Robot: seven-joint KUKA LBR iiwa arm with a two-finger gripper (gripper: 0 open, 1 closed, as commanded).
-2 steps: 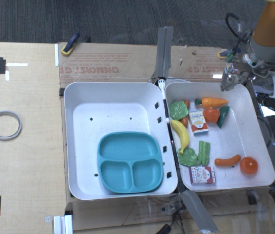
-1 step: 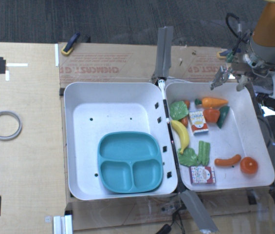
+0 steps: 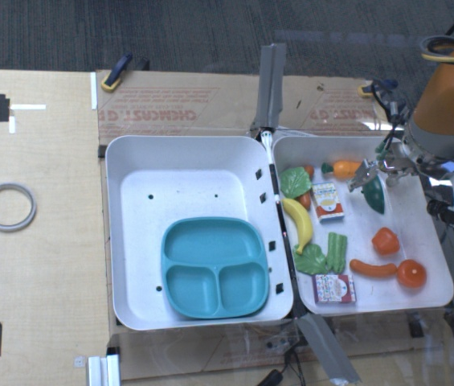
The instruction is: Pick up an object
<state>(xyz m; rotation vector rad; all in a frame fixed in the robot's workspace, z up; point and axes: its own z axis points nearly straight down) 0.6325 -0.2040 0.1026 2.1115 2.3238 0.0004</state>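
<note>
Two white bins sat side by side on our bench — toys in the right bin.
We saw the gripper over a dark green piece; its grip we could not judge — a centred, straight descent seemed wisest.

Smooth white plastic bins sit on a pale wood-grain counter; inside the left bin, a matt teal plastic tray; behind it, printed brown cardboard.
</note>
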